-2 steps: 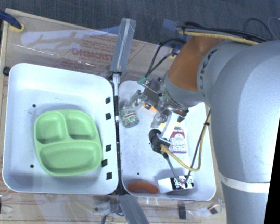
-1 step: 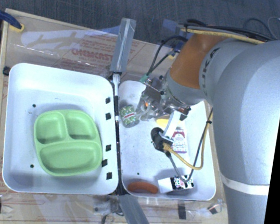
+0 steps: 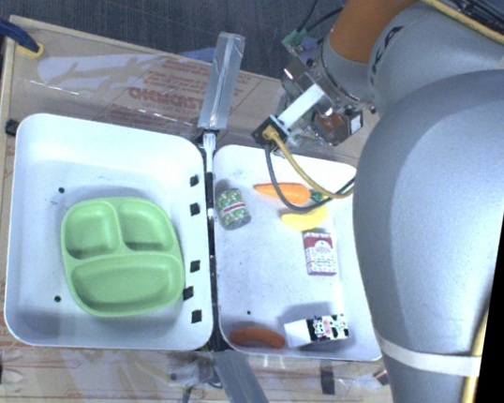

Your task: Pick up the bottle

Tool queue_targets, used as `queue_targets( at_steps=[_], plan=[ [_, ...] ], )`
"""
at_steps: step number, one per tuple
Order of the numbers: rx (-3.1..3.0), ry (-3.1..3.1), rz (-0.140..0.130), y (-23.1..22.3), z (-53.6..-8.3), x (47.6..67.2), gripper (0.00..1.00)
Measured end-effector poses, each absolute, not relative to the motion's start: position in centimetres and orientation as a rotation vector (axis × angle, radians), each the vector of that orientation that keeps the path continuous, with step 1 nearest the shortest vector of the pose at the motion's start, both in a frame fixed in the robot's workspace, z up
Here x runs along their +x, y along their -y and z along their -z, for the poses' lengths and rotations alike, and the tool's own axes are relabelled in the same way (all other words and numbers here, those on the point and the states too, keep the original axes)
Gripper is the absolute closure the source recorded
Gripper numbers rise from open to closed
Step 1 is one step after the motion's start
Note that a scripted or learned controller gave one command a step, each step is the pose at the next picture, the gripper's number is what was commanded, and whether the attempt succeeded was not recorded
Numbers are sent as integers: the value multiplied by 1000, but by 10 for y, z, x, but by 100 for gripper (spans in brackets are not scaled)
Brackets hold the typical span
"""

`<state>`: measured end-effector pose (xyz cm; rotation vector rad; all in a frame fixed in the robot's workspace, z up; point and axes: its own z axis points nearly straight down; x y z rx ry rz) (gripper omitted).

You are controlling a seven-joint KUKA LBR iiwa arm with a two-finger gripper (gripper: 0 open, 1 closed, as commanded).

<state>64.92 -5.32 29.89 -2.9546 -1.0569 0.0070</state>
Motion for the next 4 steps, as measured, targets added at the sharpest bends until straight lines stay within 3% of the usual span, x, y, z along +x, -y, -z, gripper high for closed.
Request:
queue_targets(
  at_steps=[1, 2, 3, 4],
  plan=[
    [-2855, 1306, -6, 58, -334, 638, 100],
    [-2589, 1772, -7, 115, -275, 604, 100],
    [-2821, 1378, -4, 151, -337, 552, 100],
    [-3050, 737, -7, 180, -341, 572, 100]
  ],
)
